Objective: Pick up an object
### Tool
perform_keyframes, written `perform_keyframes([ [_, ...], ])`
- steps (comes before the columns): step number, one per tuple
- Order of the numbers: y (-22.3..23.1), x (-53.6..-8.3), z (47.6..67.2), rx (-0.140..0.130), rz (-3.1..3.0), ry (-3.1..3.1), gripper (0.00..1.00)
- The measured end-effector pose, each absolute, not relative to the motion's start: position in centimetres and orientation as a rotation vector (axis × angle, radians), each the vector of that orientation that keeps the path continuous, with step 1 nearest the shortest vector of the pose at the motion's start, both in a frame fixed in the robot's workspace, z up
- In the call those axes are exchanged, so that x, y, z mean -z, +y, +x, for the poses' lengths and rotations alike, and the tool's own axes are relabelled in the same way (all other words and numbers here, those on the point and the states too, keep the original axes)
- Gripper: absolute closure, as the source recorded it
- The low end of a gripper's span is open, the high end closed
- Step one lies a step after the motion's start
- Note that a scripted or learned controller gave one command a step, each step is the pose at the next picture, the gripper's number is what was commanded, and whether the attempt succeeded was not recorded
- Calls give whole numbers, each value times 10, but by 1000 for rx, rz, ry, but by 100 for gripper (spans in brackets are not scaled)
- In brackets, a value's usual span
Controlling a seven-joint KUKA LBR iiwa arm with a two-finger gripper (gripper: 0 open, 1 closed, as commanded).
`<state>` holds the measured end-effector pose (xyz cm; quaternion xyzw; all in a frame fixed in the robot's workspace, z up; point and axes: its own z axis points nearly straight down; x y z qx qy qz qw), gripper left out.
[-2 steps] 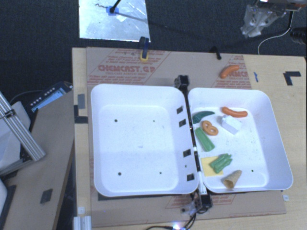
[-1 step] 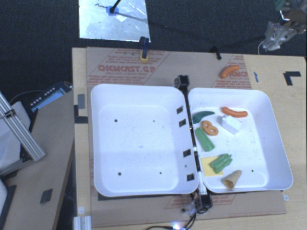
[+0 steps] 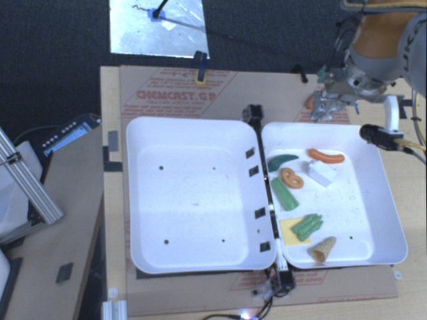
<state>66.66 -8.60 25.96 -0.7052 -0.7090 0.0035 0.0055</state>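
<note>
The arm [image 3: 390, 29] is cut off by the top and right edges of the frame, so only its orange band and grey wrist show; the gripper [image 3: 325, 107] hangs at the upper right, just above the far rim of the right bin [image 3: 390, 199], and its metal fingertips are small and blurred, so how far apart they stand cannot be told; a small orange patch beside them is too unclear to name. The objects lie lower in the frame, inside the right bin: a sausage [image 3: 326, 156] nearest the gripper, a white block [image 3: 321, 174] just below it, a pretzel [image 3: 291, 178] between a dark green pod [image 3: 283, 160] and a green stick [image 3: 284, 195]; nearer the bottom, a green bundle [image 3: 307, 226] rests on a yellow slice [image 3: 291, 230], beside a cone [image 3: 323, 249]. The left bin [image 3: 193, 192] fills the middle of the frame.
</note>
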Motion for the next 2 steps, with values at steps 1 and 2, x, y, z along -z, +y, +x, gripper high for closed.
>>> perform_keyframes([
  [1,-80,-180,613,-6,-2217,-2217,100],
  [2,-47,-332,644,22,-2222,-2241,100],
])
